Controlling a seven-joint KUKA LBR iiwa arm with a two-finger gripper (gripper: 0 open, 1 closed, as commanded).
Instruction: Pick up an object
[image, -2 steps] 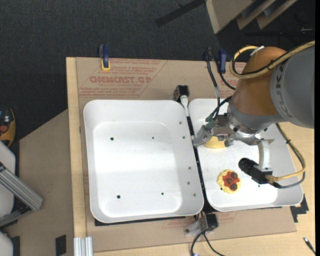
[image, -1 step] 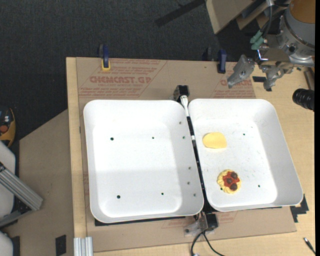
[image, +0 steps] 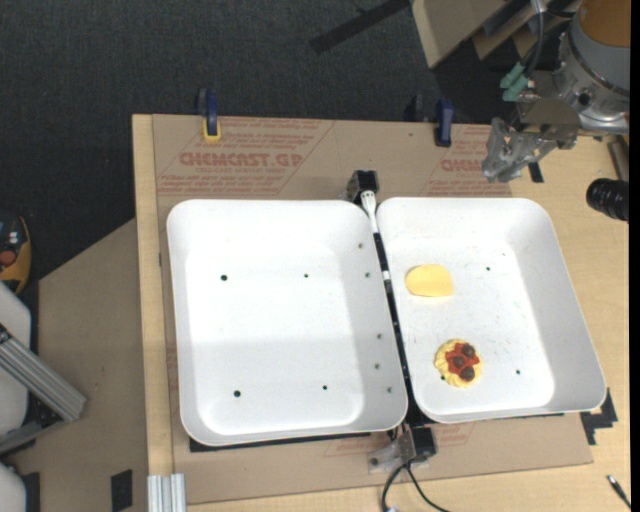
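In the right bin (image: 540, 240) lie two things. A plain yellow oval piece (image: 429, 281) rests near the bin's left wall. Below it sits a small yellow piece with red and dark toppings (image: 459, 363). My gripper (image: 505, 160) hangs above the bench behind the right bin's far edge, well away from both pieces, and nothing shows between its fingers.
The left bin (image: 200, 300) stands beside the right one, joined by a black strip along the middle. Blue clamps (image: 209, 108) hold the brown board at the back. Cables trail off the front edge (image: 405, 470).
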